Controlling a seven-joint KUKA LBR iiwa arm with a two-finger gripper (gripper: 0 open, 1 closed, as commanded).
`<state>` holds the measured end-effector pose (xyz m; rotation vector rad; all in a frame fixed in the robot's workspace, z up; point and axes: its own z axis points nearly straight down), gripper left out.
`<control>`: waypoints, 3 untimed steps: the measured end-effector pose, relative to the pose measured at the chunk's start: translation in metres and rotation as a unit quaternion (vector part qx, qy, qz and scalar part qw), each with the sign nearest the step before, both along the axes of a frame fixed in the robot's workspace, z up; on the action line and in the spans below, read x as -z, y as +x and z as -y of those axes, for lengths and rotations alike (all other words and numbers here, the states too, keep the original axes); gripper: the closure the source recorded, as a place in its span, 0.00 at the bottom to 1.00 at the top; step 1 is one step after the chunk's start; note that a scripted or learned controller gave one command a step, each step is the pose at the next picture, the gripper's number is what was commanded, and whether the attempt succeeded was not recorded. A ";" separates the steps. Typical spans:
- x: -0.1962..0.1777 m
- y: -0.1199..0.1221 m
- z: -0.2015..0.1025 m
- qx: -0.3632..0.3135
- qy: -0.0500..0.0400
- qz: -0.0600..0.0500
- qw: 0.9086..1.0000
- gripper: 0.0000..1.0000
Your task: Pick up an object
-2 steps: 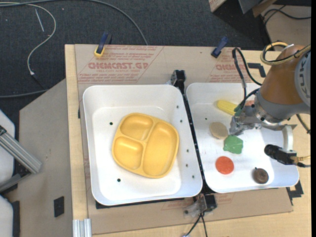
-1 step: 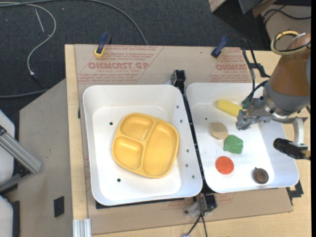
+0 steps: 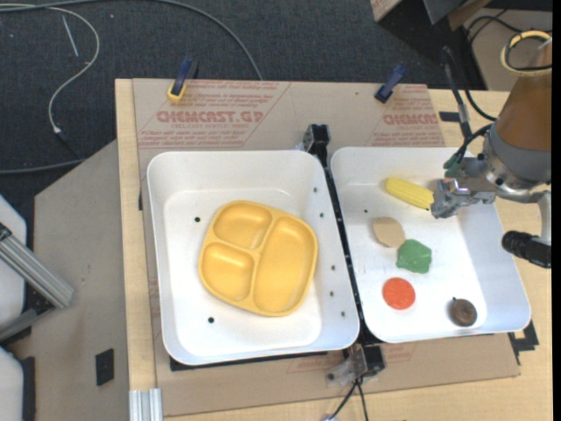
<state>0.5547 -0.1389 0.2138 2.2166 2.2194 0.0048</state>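
The right bin holds a yellow corn cob, a tan oval piece, a green lump, a red round piece and a small brown ring-shaped piece. My gripper hangs over the upper part of this bin, right at the corn cob's right end. The arm reaches in from the right, its orange band above the wrist.
The left bin carries a yellow divided plate. Black clips sit on the seam between the bins at the top and bottom. Blue clamps hold the cardboard at the bench's far edge. Cables run across the dark floor behind.
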 end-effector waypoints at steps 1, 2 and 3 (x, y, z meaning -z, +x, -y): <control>-0.023 0.001 0.000 0.000 0.000 -0.001 1.000 1.00; -0.016 0.007 -0.054 -0.001 0.002 -0.004 1.000 1.00; -0.007 0.018 -0.103 -0.001 0.001 -0.004 1.000 1.00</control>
